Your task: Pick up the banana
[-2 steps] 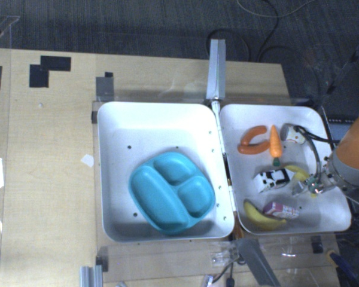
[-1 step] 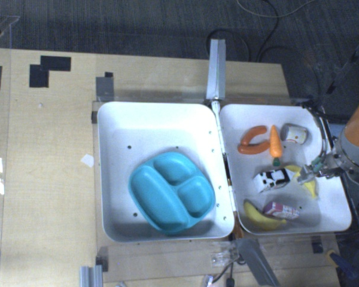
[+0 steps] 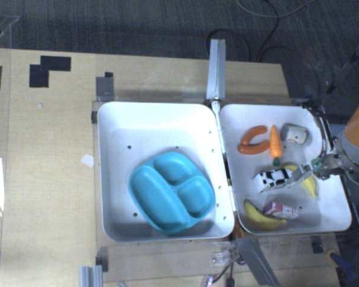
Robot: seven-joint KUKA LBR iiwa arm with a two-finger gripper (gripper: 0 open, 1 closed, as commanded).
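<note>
banana (image 3: 262, 216) sits low in the right bin (image 3: 341, 217), near its bottom edge in the lower right of the frame, a curved yellow shape lying flat. a small pink-and-white packet (image 3: 282, 208) lies against its upper right end, touching or just about. the hand (image 3: 318, 167) is up and to the right of it, over the right-hand side of the bin, and whether it is open or closed i cannot tell from here, it's too small and cluttered. nothing visibly held.

so, by the look of it, we're at the approach: the reach is not yet on the fruit. next move calls for the hand to travel down-left in the frame and come down on the banana's free left half, away from that packet.

around it: a black-and-white toy (image 3: 276, 177) just above, a yellow piece (image 3: 310, 186) beside the hand, a carrot (image 3: 276, 141), an orange sausage shape (image 3: 252, 140) and a grey object (image 3: 295, 134) further up. the left bin (image 3: 116, 160) carries a blue divided tray (image 3: 172, 190), well apart. the packet is the main nuisance.
</note>
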